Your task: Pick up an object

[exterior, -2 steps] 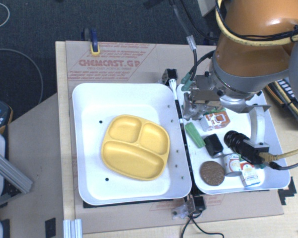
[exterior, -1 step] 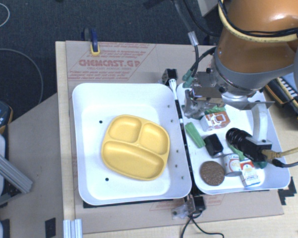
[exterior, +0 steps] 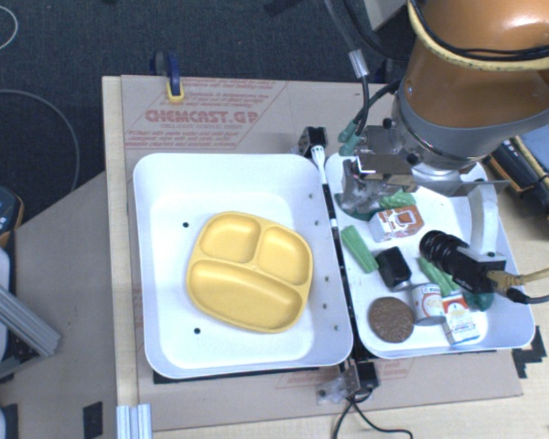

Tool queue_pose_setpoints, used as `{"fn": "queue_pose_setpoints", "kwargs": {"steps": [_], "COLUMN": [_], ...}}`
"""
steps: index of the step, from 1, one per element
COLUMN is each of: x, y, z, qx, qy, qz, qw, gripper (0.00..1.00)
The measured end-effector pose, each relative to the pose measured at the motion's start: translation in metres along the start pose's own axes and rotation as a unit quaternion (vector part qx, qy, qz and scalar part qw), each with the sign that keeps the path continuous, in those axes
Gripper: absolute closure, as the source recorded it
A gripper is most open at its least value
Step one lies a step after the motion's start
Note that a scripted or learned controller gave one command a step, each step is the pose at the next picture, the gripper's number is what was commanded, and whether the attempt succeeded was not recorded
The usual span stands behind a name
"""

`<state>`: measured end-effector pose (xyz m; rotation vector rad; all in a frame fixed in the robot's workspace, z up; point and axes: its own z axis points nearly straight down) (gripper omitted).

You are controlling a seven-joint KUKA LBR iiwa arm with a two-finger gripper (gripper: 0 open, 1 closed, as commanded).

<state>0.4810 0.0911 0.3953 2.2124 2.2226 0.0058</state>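
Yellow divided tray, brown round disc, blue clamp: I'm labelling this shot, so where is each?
Yellow divided tray (exterior: 249, 271), camera view, central ridge.
Brown round disc (exterior: 391, 319), camera view, top face.
Blue clamp (exterior: 173, 69), camera view, handle.

Reaches in from the upper right, grey arm (exterior: 457, 131) with its broad orange band (exterior: 485, 35) looming large near the camera. Points steeply downward, wrist bent low, metal pincer (exterior: 359, 190) hanging at the far left end.
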Motion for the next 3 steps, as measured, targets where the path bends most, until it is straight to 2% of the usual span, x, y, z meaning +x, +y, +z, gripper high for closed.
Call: {"fn": "queue_pose_setpoints", "kwargs": {"steps": [3], "x": [0.002], "y": [0.002], "z": [-0.030], "qx": [-0.003], "qy": [0.000], "qz": [-0.001], "qw": [1.0000], "gripper": [1.00]}}
